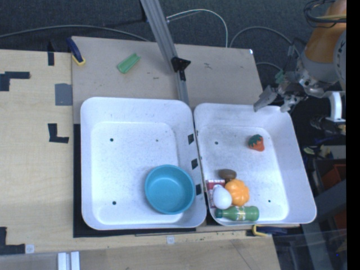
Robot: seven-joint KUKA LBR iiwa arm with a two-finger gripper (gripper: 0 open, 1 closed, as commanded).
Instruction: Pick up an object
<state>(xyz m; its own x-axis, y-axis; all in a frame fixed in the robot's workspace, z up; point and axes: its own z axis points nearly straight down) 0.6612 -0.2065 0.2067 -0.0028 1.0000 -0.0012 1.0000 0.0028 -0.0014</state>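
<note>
Looking down from the fixed camera, the right bin [292,145] carries a cluster at its 6 o'clock edge: a green bottle [238,213] lying flat with its long axis running 9-to-3 and its cap end toward 9 o'clock, touching the bin's near wall. Just above it sit a white egg [221,198] and an orange fruit [238,191], pressed together, with a small red-and-white box [213,183] at the egg's 11 o'clock and a brown oval piece [227,174] at the orange's 11 o'clock. A toy strawberry [256,143] rests alone toward 2 o'clock, green top pointing up-frame, well apart from the cluster.

The gripper [278,97] hangs over the right bin's 1 o'clock corner, fingers spread apart and holding nothing, touching no object.

A blue bowl [170,189] stands upright at 5 o'clock in the left bin [95,151]. A green block [128,63] lies on the bench beyond, and a grey pole [161,27] slants across toward the divide between the bins.
</note>
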